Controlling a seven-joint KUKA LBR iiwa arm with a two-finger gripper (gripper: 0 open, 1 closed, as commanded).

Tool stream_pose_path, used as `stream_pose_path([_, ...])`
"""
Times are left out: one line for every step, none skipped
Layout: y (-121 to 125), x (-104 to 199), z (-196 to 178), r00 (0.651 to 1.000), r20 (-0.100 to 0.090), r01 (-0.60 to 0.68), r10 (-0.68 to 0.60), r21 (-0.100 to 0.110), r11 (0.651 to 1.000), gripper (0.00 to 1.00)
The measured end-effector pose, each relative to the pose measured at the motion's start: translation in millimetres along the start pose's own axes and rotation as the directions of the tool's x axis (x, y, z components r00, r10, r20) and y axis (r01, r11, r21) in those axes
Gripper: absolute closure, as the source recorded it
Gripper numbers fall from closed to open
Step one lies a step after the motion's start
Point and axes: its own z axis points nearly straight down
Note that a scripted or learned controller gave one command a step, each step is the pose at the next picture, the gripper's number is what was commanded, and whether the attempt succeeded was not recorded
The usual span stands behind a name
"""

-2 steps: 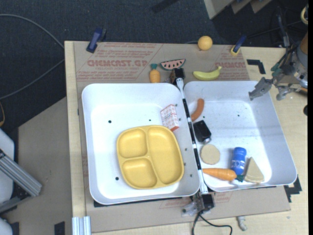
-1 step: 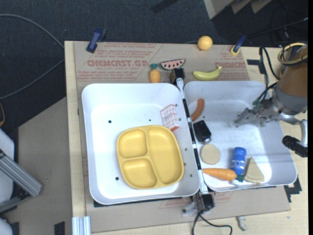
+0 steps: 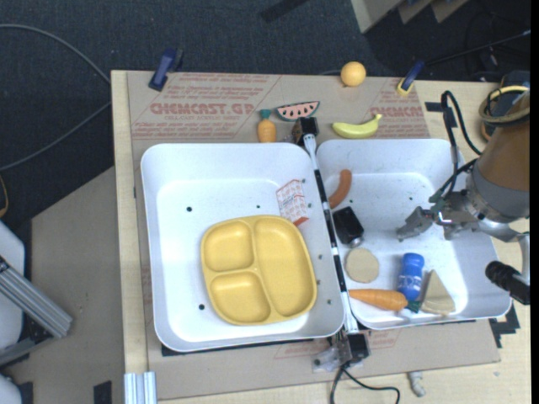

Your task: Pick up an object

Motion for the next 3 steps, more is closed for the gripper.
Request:
stream_pose_path([-37, 20, 74, 1.0, 0.001, -0.002, 0.002, 0.001, 1.0, 0.0])
stream_pose_path([-36, 20, 64, 1.0, 0.002, -0.003, 0.003, -0.001, 1.0, 1.0])
stream_pose_path([-23, 94, -24, 1.0, 0.0, 0.001, -0.001, -0.002, 1.0, 1.0])
